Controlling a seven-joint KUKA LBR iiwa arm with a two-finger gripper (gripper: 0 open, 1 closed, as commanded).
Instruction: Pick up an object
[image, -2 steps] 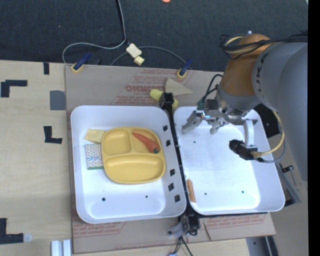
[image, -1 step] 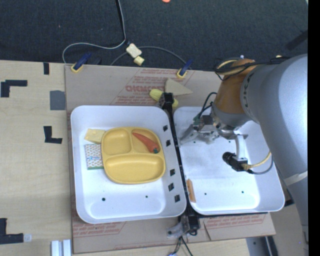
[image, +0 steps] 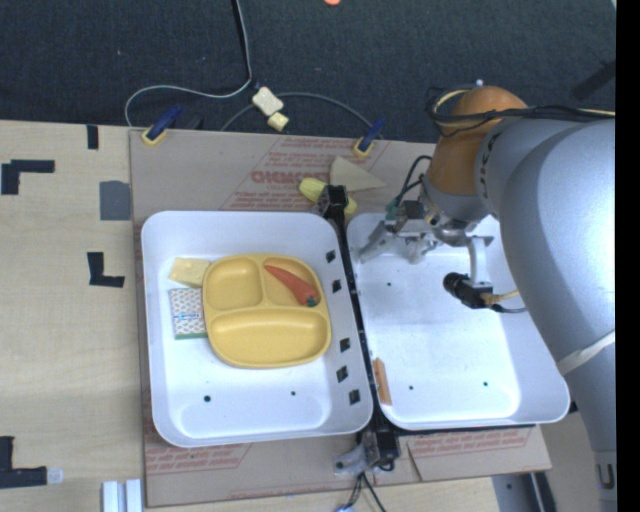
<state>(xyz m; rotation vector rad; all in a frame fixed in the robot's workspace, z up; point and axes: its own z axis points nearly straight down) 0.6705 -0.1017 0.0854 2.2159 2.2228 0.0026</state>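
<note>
Gripper at upper left of right bin; whether its jaws are open cannot be told. Yellow divided plate with red pepper lies well left, in left bin.

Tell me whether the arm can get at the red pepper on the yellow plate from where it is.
Probably yes. The red pepper lies uncovered in an upper compartment of the yellow plate, nothing over it. The gripper is over the right bin, so it must cross the divider.
</note>
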